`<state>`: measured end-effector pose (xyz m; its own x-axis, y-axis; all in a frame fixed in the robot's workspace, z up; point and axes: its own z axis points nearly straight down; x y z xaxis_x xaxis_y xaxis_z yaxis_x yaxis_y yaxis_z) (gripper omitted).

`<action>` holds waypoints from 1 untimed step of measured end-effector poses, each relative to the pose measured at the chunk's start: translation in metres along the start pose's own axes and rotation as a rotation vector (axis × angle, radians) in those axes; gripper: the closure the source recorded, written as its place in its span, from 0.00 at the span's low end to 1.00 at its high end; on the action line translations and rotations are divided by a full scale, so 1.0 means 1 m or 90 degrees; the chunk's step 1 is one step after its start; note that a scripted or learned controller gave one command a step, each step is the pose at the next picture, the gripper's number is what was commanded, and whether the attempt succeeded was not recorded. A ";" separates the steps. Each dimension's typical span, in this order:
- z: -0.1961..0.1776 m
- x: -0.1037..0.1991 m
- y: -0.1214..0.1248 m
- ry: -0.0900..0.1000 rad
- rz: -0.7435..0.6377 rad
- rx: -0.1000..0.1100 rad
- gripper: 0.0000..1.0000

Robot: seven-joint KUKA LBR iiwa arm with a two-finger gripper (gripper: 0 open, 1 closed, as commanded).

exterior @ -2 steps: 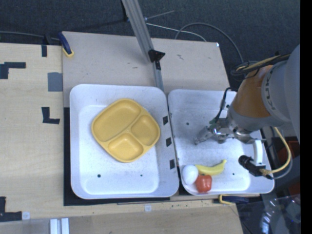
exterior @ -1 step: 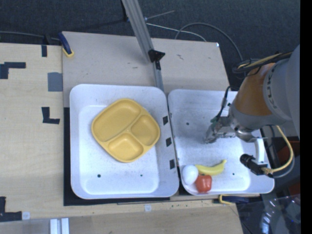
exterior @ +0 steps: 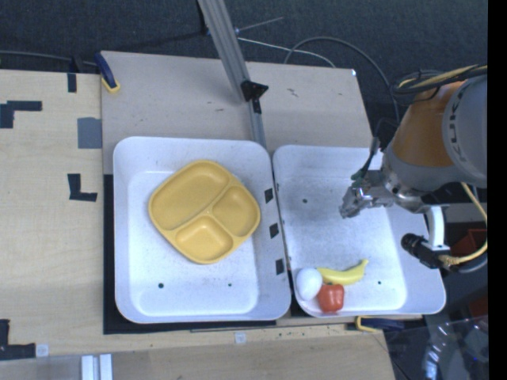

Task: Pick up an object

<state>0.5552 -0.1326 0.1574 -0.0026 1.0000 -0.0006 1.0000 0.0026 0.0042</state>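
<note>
Three small things sit bunched in the near left corner of the right bin (exterior: 372, 212): a banana (exterior: 345, 273), an egg (exterior: 308, 282) and a red pepper (exterior: 332, 297). The banana is the likeliest pick, being the nearest of them to the gripper (exterior: 350, 205), which hangs over the middle of that bin, well apart from the cluster and farther from the viewer. How wide the tool stands is too small and dark to tell, and nothing shows in its grasp.

Crowding is the main risk. The egg touches or nearly touches the banana's left end, and the pepper sits just near of it, so a descent aimed at the banana's left half could strike the egg and roll it away, or wedge against the pepper. The bin's near wall is close behind the group; a push toward it could pin the things against the rim. A close across the banana's curve near an end could also let it pivot out.

As for the banana, its long axis runs left to right with a slant, the right end lying farther and higher in the view, where its narrow tip points right and far. The curve bows toward the near side. A grasp across its middle, square to that axis, looks safest.

The left bin (exterior: 135, 165) bears a yellow tray (exterior: 204, 210), far from all this.
</note>
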 end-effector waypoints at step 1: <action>-0.043 0.001 0.004 0.000 0.000 0.000 1.00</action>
<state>0.5588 -0.1317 0.2000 -0.0024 1.0000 -0.0007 1.0000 0.0024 0.0035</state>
